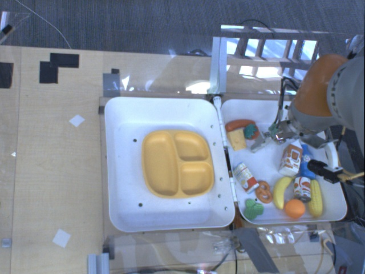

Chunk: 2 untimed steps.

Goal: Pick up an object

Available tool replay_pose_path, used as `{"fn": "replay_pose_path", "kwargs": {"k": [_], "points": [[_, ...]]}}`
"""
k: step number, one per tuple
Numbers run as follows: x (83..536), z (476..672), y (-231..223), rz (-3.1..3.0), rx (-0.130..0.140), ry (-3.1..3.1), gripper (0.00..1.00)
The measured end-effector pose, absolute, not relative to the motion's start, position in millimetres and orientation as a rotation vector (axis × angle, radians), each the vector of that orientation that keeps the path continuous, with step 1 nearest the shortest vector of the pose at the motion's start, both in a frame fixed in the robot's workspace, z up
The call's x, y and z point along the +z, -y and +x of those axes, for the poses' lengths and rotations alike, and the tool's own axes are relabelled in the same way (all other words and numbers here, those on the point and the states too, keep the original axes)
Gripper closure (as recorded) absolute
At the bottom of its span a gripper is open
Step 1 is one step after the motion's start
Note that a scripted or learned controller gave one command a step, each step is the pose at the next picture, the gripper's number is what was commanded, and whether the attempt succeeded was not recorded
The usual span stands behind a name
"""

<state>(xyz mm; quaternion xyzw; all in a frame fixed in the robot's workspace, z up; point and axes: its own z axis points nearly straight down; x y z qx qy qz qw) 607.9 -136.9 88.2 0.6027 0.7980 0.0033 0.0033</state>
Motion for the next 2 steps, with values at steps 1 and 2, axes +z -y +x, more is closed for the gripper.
{"fn": "replay_pose_path", "kwargs": {"k": [1,2], "points": [[103.1,611.5,139.3,1.879,0.016,-2.492,1.00],[102.5,611.1,139.2,1.879,0.015,-2.493,0.00]]}}
